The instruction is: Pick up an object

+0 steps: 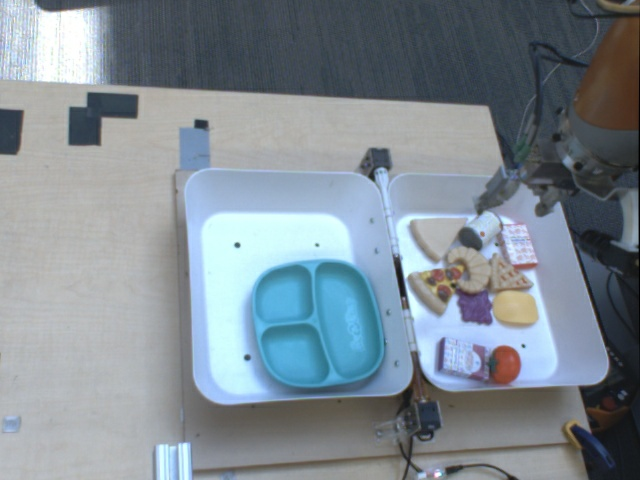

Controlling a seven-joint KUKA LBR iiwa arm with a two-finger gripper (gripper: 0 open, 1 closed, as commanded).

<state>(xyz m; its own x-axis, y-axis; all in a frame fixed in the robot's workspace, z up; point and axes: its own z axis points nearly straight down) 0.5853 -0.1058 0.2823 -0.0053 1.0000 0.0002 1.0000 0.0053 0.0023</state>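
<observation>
Here the fingers (pixel 515 190), grip unclear, hover over pizza slice (pixel 435 288) pointing down-right.

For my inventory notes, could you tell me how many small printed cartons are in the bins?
2: one carton at the right bin's far side, another carton beside the tomato in front.

The arm (pixel 610 78) enters above the right bin (pixel 575 298). Its upper section is a rounded orange band. Below sits a grey wrist housing. Dark cables run alongside. The gripper (pixel 490 200) is grey metal with slim fingers.
</observation>
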